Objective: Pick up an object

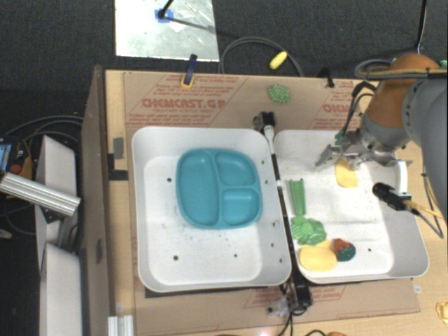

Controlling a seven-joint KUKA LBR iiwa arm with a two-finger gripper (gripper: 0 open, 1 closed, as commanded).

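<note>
**Yellow piece beneath the gripper in the right bin**

Yellow and soft-edged, a small rounded object (346,176) lies in the far right part of the right bin (392,257), directly beneath the gripper (341,154). The grey metal fingers spread wide above it, one slanting out to the left, and nothing sits between them. The arm (406,110) enters from the right, its orange band at the far side.

Nearer in the same bin, along its left wall, lie a straight green stick (298,196), a leafy green lump (308,229), a smooth pale-yellow oval (318,259) and, touching that oval's right side, a small red and teal piece (343,249). White floor lies bare through the middle and right of this bin.

A glossy teal plate with three compartments (218,187) rests in the left bin (154,257), with bare white floor all round it.

Both bins stand on a brown printed board (210,96), which also bears a green knobbly ball (279,93). Beyond it lies dark carpet with a shiny metal sheet (165,19).
</note>
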